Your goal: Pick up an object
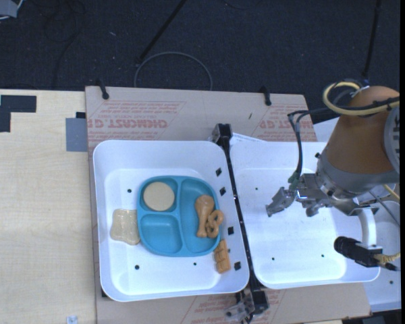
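A blue divided plate (163, 237) lies in the left bin (115, 160). On it rest a round tan cookie (158, 196) and a brown pretzel-like piece (208, 216). A pale bread slice (125, 226) lies just left of the plate, and a small brown piece (221, 256) sits at the plate's lower right. My gripper (281, 202) hangs over the right bin (290, 262), well right of the plate, with nothing seen between its fingers.
A black divider (231, 201) runs between the two bins. The arm's orange band (361, 137) and grey wrist cover the right bin's far right side. Cables loop beside the arm. A wooden benchtop (34, 214) extends to the left.
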Tool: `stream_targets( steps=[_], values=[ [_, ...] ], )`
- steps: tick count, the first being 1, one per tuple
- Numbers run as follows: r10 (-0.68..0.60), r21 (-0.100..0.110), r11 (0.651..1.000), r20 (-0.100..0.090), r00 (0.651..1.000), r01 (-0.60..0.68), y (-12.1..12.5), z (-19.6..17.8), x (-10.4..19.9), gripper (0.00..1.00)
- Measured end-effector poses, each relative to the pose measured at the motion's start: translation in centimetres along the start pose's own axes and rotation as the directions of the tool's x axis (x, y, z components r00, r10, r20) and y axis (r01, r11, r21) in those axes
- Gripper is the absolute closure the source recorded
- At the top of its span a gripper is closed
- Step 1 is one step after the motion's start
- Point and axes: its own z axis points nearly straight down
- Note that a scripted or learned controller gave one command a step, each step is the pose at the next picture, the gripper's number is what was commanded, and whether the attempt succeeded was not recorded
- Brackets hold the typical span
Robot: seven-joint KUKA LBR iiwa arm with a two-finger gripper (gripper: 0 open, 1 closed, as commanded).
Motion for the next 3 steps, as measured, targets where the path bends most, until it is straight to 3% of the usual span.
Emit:
stream_targets(
  steps=[1,3],
  values=[
    [-0.001,-0.011,1.0,0.001,1.0,0.001,0.2,-0.5,0.0,0.0],
    [-0.001,-0.007,1.0,0.001,1.0,0.001,-0.6,9.0,-0.2,0.0]
  ],
)
